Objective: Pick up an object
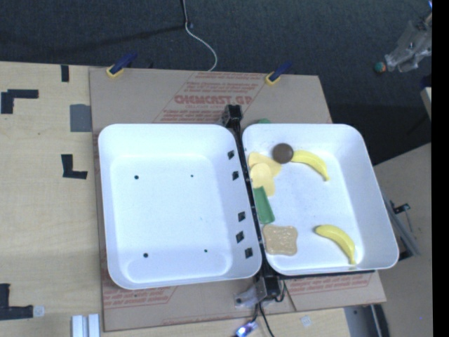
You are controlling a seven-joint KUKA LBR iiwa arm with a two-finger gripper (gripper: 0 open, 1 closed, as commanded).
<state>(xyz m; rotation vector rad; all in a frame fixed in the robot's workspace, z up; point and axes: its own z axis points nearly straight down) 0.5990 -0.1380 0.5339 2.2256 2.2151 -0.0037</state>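
Note:
The right bin holds several items. A brown round disc lies at its back, touching a yellow banana. A second banana rests near the front right corner. Along the left wall sit a pale yellow block, a green stick and a tan square slice. My gripper hangs at the far upper right, off the bench and well away from both bins, over the dark floor.
The left bin stands beside the right one, joined by black clips along the shared wall. Both rest on a cardboard sheet held by blue-yellow clamps. A small green item lies just behind the right bin.

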